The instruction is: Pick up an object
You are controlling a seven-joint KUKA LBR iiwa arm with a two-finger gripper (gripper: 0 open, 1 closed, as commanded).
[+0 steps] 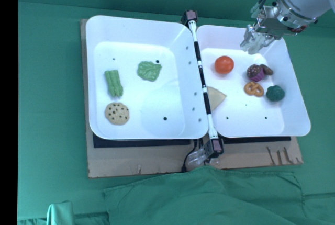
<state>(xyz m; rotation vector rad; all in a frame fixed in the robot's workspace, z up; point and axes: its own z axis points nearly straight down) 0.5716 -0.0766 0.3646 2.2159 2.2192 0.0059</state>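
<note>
Your hand (255, 41) hovers over the far edge of the right bin (293, 114); you cannot tell its state. In that bin lie a tomato (224, 64), muffin (256, 71), pretzel (254, 89) and broccoli (275, 93). The left bin (99, 27) holds asparagus (113, 83), lettuce (149, 70) and a cookie (116, 113).

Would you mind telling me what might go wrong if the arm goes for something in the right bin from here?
1. The cupcake, pretzel and broccoli sit close together, so the pincer may nudge a neighbour or catch two at once.
2. The orange is round and could roll away from a slightly off-centre grasp.
3. The flat tan wedge lies against the divider, leaving little room for the pincer on that side.
</note>
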